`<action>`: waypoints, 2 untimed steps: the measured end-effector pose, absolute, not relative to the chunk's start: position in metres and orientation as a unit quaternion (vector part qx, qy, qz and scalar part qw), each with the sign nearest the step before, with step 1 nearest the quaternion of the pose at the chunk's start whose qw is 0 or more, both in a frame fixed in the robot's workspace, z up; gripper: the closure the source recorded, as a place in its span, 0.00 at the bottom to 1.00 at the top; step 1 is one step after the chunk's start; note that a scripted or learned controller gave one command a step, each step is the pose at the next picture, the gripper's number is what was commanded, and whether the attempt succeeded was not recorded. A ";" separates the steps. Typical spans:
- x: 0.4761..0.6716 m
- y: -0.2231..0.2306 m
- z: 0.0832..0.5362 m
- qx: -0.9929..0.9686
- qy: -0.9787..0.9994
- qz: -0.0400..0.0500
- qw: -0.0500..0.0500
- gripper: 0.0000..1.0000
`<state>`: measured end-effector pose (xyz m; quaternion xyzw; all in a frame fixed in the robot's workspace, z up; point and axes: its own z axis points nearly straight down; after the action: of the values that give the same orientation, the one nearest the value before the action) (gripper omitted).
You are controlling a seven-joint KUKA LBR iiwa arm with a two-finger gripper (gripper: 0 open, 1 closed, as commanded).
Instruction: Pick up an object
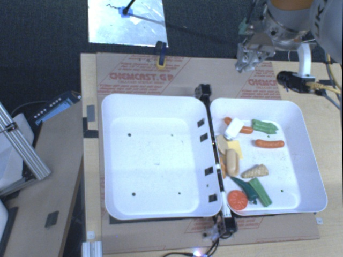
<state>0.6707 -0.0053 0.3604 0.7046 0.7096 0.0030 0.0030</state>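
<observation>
Gripper (247, 63) hangs high over the brown board behind the right bin (308, 143), and I see nothing held in it. Its fingers point down, but I cannot tell if they are spread or pressed together. I see the grey arm (292, 15) with its orange band coming in from the top right corner.

Two white bins sit side by side, touching in the middle. I see only bare white floor with a few dark dots in the left bin (155, 154).

All the toy food lies in the right bin. A white block (234, 127) rests on an orange carrot (244, 128) near the back. A green pepper (265, 126) is just beside them, and a red sausage (269, 143) lies in front of it. A bread roll (231, 161) sits close to the middle wall. A tan piece (255, 171) is near it. A red tomato (237, 199) and a green cucumber (260, 191) lie by the front edge.
</observation>
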 end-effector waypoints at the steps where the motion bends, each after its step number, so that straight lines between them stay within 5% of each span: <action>1: 0.669 0.042 0.394 0.704 0.710 0.003 0.002 1.00; 2: 0.669 0.075 0.421 0.705 0.710 0.002 0.001 1.00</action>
<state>0.6688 0.0754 0.4210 0.7046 0.7096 0.0021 0.0014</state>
